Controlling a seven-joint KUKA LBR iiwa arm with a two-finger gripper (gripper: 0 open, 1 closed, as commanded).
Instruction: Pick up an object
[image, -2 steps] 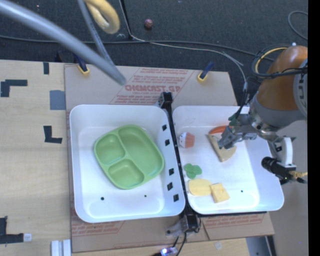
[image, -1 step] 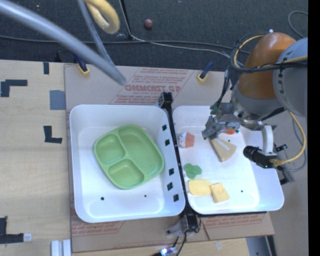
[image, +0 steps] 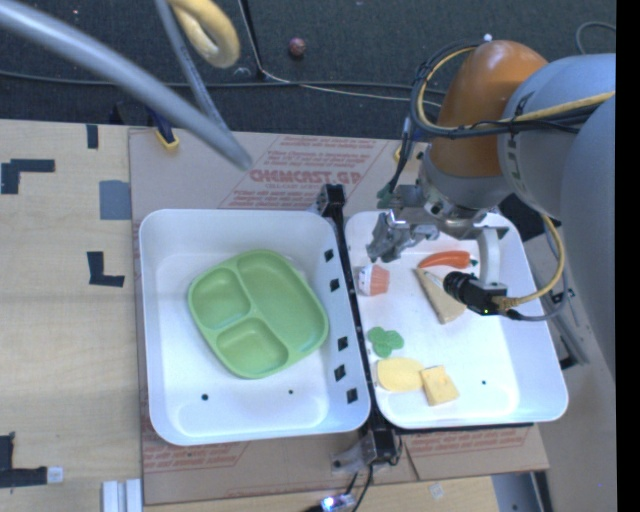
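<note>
My gripper hangs over the back left part of the right bin, just above a small orange and white piece. Nothing shows between its fingers. Further right in the same bin lie an orange carrot-like piece and a tan wedge. Toward the front are a green leafy piece, a yellow round piece and a tan cube.
The left bin holds a green divided plate. A black divider runs between the two bins. The arm's orange band and grey body cover the bench at the upper right.
</note>
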